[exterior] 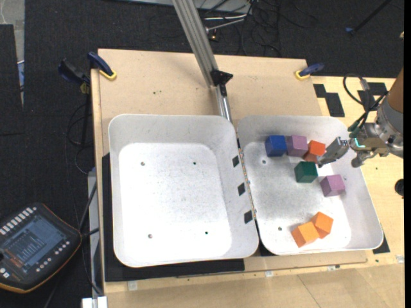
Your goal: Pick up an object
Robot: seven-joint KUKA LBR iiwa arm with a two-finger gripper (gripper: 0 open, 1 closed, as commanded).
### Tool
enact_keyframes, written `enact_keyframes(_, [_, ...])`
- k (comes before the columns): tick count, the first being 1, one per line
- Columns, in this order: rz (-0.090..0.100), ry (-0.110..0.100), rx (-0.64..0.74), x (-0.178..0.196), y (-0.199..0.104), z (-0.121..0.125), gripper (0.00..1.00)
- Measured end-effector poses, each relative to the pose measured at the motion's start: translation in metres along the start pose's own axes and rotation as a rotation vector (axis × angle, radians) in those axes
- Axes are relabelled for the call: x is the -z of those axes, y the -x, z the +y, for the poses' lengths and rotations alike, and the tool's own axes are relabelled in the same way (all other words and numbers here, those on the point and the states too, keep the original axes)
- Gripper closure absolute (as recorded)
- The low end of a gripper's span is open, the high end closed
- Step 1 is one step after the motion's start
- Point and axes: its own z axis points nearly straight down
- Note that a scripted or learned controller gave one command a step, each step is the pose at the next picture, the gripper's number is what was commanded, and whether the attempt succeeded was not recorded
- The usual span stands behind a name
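My gripper (347, 151) hangs over the right bin's (359, 236) far right edge, fingers apart with nothing between them. One finger (334, 151) reaches toward the orange cube (316, 149), perhaps touching it. The green cube (306, 171) and purple cube (332, 185) lie just beside.

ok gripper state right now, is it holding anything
gripper: open, nothing between its fingers; it hangs over the right bin, beside the orange cube and above the purple cube.
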Motion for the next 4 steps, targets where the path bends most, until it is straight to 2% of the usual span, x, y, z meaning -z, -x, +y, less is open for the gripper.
enact_keyframes(1, [0.001,-0.005,0.000,-0.051,-0.004,0.009,0.00])
enact_keyframes(2, [0.002,-0.007,-0.001,-0.115,-0.009,0.008,0.00])
enact_keyframes(3, [-0.001,-0.001,-0.001,-0.167,-0.010,0.008,0.00])
enact_keyframes(4, [0.000,0.002,-0.002,-0.155,-0.010,0.009,1.00])
